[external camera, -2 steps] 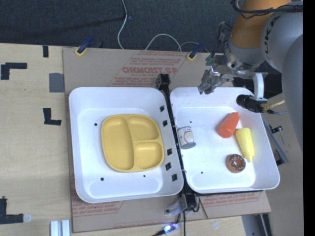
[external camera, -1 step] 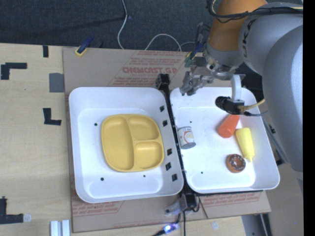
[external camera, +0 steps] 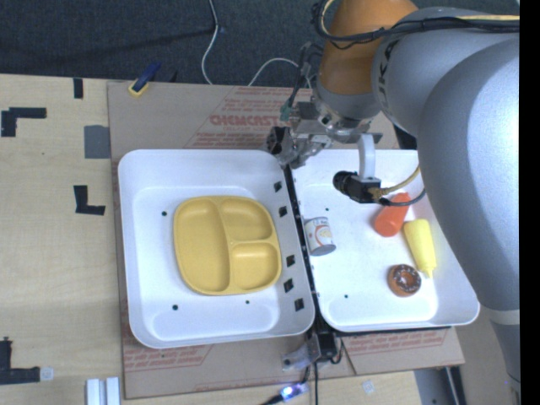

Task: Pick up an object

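Gripper point(external camera: 295, 146) poised over the right bin's point(external camera: 371, 315) far left corner, finger state not discernible; nearest pickable item, small can point(external camera: 319, 234), lies nearward of it beside the bins' shared wall, long axis running near-to-far.

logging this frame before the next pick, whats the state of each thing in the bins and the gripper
yellow divided plate: flat, right way up, in the left bin
small can: on its side, right bin, near the divider
orange item: resting on the bin floor
yellow corn-like item: lying flat, beside the orange item
donut: lying flat
gripper: above the bins' far edge, carrying nothing that I can see
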Tool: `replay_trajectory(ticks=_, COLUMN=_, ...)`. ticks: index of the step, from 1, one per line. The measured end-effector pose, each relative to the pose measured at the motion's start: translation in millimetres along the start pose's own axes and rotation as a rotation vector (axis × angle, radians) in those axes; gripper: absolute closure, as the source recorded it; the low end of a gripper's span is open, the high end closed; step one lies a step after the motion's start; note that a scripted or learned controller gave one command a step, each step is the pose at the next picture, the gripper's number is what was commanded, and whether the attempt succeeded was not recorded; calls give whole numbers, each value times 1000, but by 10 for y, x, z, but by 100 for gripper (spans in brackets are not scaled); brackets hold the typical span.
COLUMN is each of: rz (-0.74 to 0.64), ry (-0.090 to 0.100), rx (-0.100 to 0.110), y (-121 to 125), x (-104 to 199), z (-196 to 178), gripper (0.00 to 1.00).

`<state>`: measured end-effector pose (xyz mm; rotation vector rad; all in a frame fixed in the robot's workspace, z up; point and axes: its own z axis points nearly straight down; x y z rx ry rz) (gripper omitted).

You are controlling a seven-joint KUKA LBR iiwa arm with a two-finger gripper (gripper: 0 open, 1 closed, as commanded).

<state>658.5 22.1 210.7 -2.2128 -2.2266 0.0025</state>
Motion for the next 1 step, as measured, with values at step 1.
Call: replay_trajectory(ticks=1, rz=-1, ry=1, rx=-3, y=-28, x=546, z=-176, gripper=100)
